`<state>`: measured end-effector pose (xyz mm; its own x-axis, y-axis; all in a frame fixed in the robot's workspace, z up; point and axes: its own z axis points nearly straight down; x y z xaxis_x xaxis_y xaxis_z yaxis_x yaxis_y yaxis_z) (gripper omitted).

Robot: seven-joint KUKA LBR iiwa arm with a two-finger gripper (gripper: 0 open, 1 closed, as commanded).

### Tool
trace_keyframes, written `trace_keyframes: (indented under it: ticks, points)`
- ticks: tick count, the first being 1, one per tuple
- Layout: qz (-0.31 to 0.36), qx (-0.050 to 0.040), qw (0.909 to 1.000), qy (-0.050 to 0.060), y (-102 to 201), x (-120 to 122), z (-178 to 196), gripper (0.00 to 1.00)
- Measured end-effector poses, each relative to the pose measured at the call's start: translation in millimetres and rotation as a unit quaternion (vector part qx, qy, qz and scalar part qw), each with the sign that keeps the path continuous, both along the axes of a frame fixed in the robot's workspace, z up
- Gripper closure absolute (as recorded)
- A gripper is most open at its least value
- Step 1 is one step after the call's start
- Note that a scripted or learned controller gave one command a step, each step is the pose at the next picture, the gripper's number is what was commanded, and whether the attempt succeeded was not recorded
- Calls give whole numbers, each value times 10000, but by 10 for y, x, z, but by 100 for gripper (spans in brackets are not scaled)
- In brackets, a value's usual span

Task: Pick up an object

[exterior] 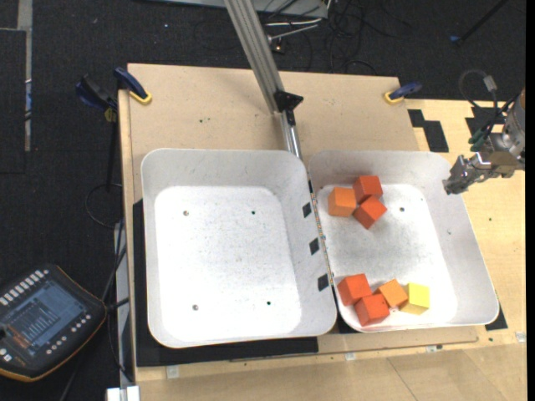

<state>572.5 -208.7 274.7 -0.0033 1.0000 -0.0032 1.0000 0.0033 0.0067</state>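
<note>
The right bin (456, 224) holds two clusters of blocks. Near its far side lie an orange block (341, 200) and two red blocks (369, 187) (370, 212), touching one another. Near its front edge sit two red blocks (354, 287) (372, 308), an orange block (393, 293) and a yellow block (417, 296). My gripper (459, 179) hangs at the bin's far right rim, well right of the upper cluster, with nothing seen between its fingers.
The left bin (167, 182) sits beside the right one on a wooden bench. A metal pole (255, 44) slants down from the top to the seam between the bins. A teach pendant (42, 316) lies at the lower left.
</note>
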Motion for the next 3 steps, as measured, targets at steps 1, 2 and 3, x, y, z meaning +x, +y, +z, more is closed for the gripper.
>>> trace_keyframes:
  ticks: [1,2,3]
  points:
    - [19,19,10000,30,458,68,-109,100]
    - [22,26,10000,43,969,11,-238,100]
    - [-5,13,10000,28,1467,97,-200,100]
